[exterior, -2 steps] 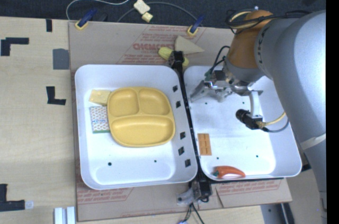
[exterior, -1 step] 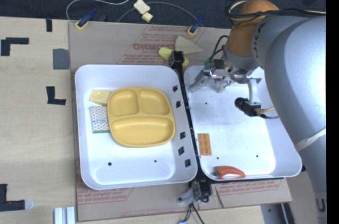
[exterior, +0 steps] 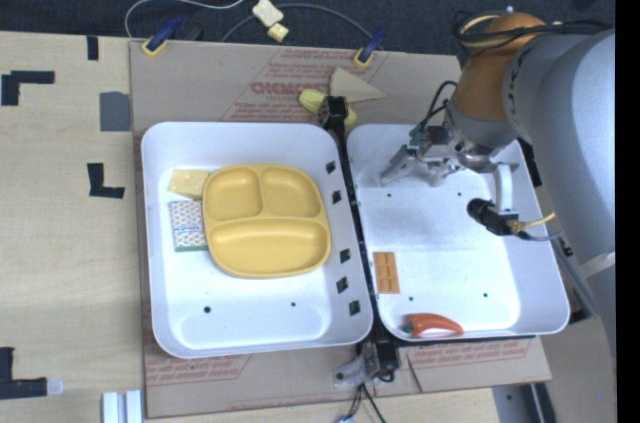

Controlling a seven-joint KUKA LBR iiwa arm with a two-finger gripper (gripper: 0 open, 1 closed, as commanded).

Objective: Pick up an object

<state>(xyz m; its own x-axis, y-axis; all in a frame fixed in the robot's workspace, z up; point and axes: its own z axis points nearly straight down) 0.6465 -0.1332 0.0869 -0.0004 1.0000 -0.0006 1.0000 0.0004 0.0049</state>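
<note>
Nearest the front rim of the right bin [exterior: 540,311] lay an orange carrot-like toy [exterior: 433,324], with a small orange-brown card [exterior: 385,272] just behind it by the divider. Over in the left bin [exterior: 160,211] a yellow divided plate [exterior: 267,219] sat beside a patterned packet [exterior: 186,223]. Farther back, the gripper [exterior: 412,163] hovered low over the right bin's rear, fingers spread and holding nothing.

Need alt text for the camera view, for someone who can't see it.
The grey arm's pincer hovers at the right bin's far end; a carrot and an orange card lie near its front. The left bin holds a yellow divided plate.
</note>
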